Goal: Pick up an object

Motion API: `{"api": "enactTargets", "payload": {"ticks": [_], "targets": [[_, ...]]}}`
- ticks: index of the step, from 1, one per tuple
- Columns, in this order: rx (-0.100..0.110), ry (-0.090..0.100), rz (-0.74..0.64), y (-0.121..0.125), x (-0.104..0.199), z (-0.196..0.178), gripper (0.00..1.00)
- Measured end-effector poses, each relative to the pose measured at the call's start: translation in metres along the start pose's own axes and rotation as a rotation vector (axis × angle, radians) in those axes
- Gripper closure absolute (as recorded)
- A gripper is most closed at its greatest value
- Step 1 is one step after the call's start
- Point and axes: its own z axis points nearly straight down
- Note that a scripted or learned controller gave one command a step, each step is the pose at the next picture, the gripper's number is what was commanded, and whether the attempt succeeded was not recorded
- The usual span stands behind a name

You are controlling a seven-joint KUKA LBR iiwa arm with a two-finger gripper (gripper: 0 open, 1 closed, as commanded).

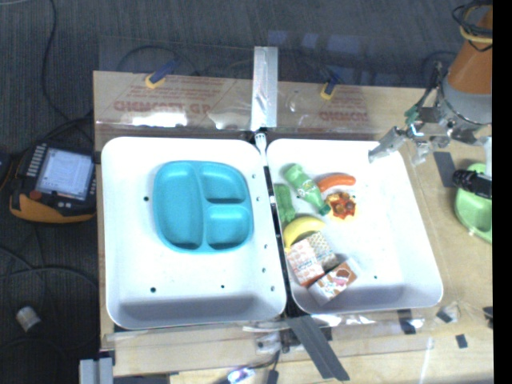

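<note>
The right bin [400, 238] holds a pile along its left side. A green bottle-like item [302, 184] lies beside an orange carrot-shaped piece [336, 181]. A small red and yellow toy [342, 206] is just below them. A yellow banana [302, 229] lies over two printed cartons [312, 258] [332, 281], and a dark green piece [283, 202] rests against the bin wall. My gripper [402, 149] hangs open over the bin's far right corner, apart from the pile, with nothing between its fingers.
The left bin [128, 270] holds a blue divided tray [204, 204]. A green object [475, 202] sits on the bench to the right of the bins. A handheld screen unit [58, 181] lies off the bench at left. Yellow clamps [162, 73] hold the back board.
</note>
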Motion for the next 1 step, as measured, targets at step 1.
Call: {"api": "enactTargets", "payload": {"ticks": [1], "targets": [[0.001,-0.001,-0.088,0.0172,0.0869,0.0734,0.00]]}}
